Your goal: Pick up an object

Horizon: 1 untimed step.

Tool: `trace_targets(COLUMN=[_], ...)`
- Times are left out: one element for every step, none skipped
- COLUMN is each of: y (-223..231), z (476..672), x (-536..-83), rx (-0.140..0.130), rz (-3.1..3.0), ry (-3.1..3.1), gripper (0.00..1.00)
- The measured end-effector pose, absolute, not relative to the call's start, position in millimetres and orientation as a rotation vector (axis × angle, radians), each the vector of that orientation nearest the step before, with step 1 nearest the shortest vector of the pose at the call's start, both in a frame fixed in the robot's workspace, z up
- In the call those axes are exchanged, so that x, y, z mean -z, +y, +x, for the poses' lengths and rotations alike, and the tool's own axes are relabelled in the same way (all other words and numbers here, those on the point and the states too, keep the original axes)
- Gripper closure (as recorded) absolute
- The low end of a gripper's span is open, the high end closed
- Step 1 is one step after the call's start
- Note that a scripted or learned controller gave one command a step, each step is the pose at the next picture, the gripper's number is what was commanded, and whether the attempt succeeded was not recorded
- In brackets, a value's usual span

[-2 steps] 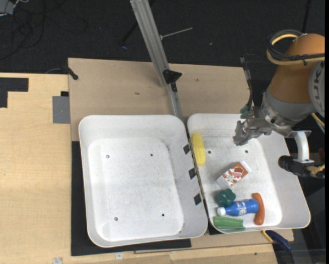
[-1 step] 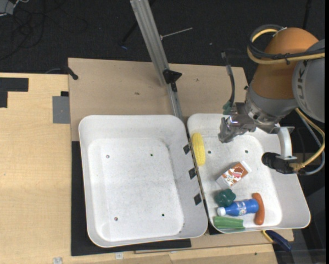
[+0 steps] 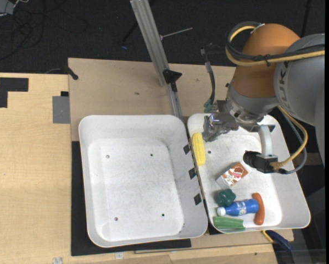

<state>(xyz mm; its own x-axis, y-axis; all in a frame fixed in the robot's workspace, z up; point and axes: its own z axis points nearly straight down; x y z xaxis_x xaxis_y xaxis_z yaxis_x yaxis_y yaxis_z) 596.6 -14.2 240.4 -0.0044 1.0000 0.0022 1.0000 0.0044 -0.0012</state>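
Observation:
My gripper (image 3: 211, 130) hangs over the upper left part of the right bin (image 3: 288, 164), just right of a yellow corn cob (image 3: 198, 148) that lies along the bin's left wall. Nothing shows between the fingers. Lower in the same bin lie a red and white carton (image 3: 233, 175), a dark green lump (image 3: 226, 196), a blue and white bottle (image 3: 240, 207), a red sausage (image 3: 257, 209) and a green pod (image 3: 228, 223).
The left bin (image 3: 132, 177) sits beside the right one, with black clips on the shared rim. A slanted metal rail (image 3: 153, 43) rises behind the bins. The arm's grey and orange body covers the right bin's upper right.

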Motion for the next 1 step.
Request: trace_targets(y=[39.6], z=[603.1], x=[-247.6], rx=[0.0], rz=[-2.213], ry=[-2.226], gripper=[1.0])
